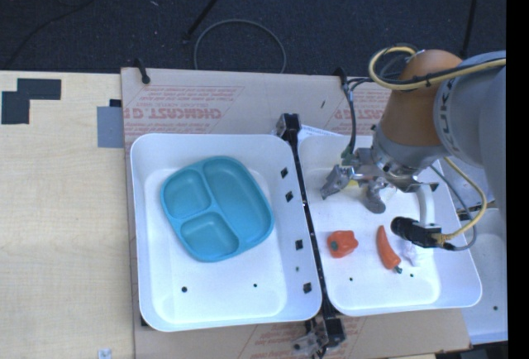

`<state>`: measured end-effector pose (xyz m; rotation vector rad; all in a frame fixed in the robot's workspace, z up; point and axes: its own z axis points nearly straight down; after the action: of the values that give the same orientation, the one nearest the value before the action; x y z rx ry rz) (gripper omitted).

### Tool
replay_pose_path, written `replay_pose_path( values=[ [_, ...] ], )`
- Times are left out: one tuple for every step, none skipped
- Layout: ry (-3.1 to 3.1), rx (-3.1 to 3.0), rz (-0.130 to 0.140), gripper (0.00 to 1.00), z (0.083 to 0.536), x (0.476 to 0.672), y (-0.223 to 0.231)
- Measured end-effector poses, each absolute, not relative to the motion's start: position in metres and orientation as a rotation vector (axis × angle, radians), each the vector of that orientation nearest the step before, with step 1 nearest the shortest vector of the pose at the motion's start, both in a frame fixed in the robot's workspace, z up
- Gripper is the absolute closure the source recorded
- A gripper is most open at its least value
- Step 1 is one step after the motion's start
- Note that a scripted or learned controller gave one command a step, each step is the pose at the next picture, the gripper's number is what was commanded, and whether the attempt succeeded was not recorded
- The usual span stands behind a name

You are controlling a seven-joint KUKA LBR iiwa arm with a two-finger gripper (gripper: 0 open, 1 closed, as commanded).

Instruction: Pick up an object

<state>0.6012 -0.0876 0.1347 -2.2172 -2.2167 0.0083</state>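
Two toys lie in the right bin (446,287): a small red-orange pepper (342,243) near its left wall and an orange carrot (387,247) just right of it. My gripper (355,190) hovers over the back half of this bin, above and behind the pepper. Its two grey fingers (334,183) are spread apart and open, with nothing between them. Neither toy touches the gripper.
A blue divided plate (216,207) lies in the left bin (207,303). A black divider rail (302,217) runs between the two bins. The grey arm with its orange band (417,105) reaches in from the right over the right bin's back edge.
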Motion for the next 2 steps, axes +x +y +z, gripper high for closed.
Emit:
replay_pose_path(
  values=[
    [-2.218, -2.219, 0.005, 0.00, 0.085, 0.600, -0.086],
    [-2.212, -2.226, 0.004, 1.00, 0.097, 0.601, -0.088]
  ],
)
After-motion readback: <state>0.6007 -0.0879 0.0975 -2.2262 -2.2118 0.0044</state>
